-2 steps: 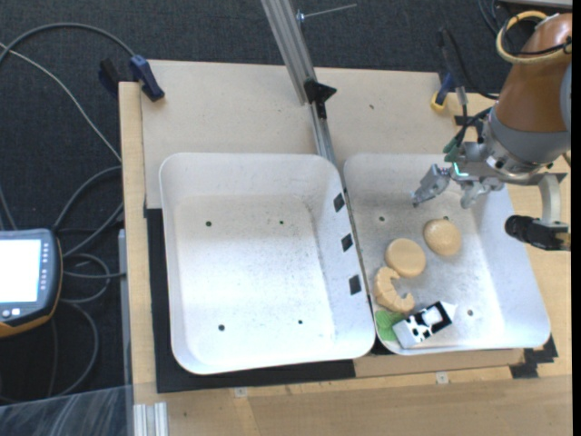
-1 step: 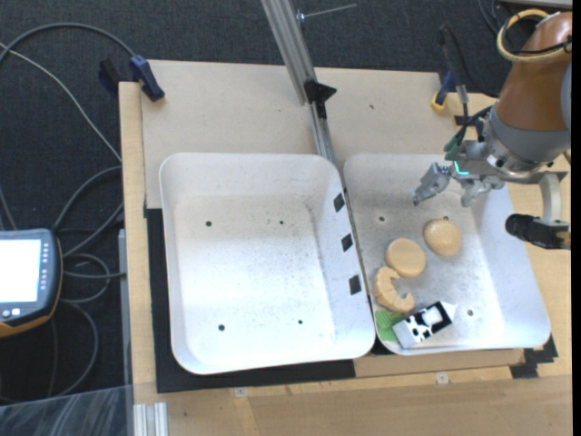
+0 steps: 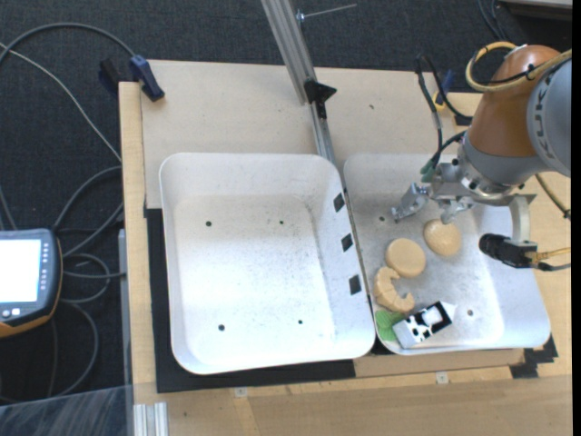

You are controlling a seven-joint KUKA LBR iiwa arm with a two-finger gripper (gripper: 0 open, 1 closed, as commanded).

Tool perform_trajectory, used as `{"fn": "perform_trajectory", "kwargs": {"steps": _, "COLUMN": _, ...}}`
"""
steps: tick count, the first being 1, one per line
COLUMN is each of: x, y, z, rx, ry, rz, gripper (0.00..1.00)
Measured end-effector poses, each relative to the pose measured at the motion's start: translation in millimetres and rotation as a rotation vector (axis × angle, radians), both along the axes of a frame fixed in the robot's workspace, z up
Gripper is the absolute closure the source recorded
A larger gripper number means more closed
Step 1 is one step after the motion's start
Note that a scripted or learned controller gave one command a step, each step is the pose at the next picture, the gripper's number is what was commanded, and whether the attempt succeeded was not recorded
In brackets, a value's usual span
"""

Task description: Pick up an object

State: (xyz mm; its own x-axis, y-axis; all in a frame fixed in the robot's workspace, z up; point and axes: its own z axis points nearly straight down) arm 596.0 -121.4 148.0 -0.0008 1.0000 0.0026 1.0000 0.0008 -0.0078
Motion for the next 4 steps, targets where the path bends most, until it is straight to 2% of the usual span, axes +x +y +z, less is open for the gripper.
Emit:
{"fn": "perform_trajectory", "kwargs": {"steps": 1, "x": -1.1, "y": 0.9, "z": -53.1, "rx": 0.0, "ry": 0.0, "rz": -0.001, "gripper": 0.0}}
{"fn": "perform_trajectory", "kwargs": {"steps": 2, "x": 1.1, "y": 1.1, "z": -38.3, "rx": 0.0, "ry": -0.009, "rz": -0.001, "gripper": 1.0}}
{"fn": "perform_trajectory", "kwargs": {"steps": 4, "x": 8.1, "y": 6.5, "z": 79.9, "rx": -0.004, "ry": -0.016, "rz": 0.001, "gripper": 1.0}}
